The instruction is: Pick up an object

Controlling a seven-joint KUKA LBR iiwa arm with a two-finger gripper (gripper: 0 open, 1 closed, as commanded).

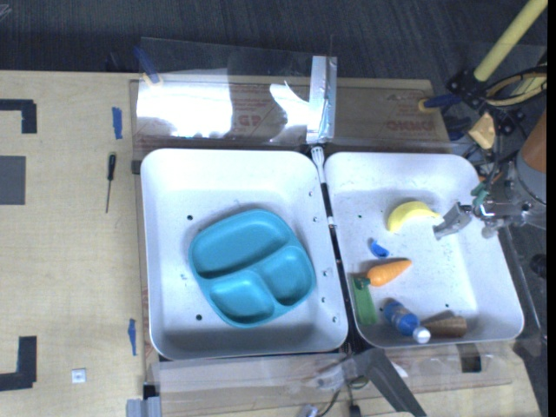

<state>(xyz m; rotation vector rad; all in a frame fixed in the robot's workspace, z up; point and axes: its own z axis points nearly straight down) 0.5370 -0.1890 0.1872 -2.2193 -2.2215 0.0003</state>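
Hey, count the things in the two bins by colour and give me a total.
Blue: 3, tray, small piece, bottle
Yellow: 1, banana
Orange: 1, carrot
Green: 1, block
Brown: 1, piece
Total: 7

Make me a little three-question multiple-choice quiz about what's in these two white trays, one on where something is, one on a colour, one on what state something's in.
1. Where is the blue divided plate?
A. left bin
B. right bin
C. on the bench outside the bins

2. What colour is the toy banana?
A. green
B. yellow
C. red

3. How does the toy carrot sit?
A. standing upright
B. lying on the bin floor
C. resting on the plate

Answers: 1 A, the plate lies in the left bin. 2 B, it is plainly yellow. 3 B, it lies flat in the right bin, apart from the gripper.
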